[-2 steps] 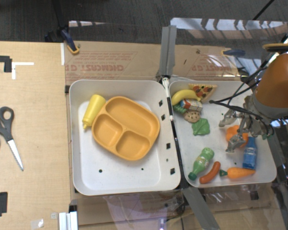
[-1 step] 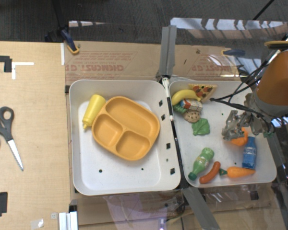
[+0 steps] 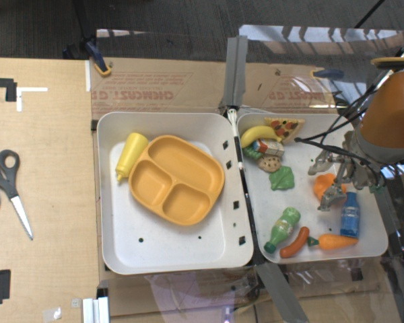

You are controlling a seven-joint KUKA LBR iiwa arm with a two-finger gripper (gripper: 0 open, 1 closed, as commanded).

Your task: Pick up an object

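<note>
**Inspector:** Starting at the orange object point(image 3: 321, 184) in the right bin point(image 3: 374, 247): you will find it touching the gripper point(image 3: 337, 194), at the fingers' left side. Whether it sits between them I cannot tell, and I cannot tell if the fingers are spread or closed.

**Operator:** What lies around it?

**Inspector:** Your blue bottle point(image 3: 350, 214) stands just right of the gripper, below the wrist. A carrot point(image 3: 335, 242) lies near the bin's front edge, with a red sausage point(image 3: 294, 242) and a green bottle point(image 3: 283, 228) to its left, the two touching. A green leaf point(image 3: 282, 178) rests left of the orange object, apart from it. Farther back you have a banana point(image 3: 257, 135), a pizza slice point(image 3: 285, 126) and a cookie point(image 3: 269, 161).

**Operator:** And the other bin?

**Inspector:** Your left bin point(image 3: 121, 247) bears a yellow compartment tray point(image 3: 175, 179), with a yellow bottle point(image 3: 130, 155) leaning against its left rim. Scissors point(image 3: 12, 187) lie on the bench point(image 3: 47, 261), well apart.
</note>
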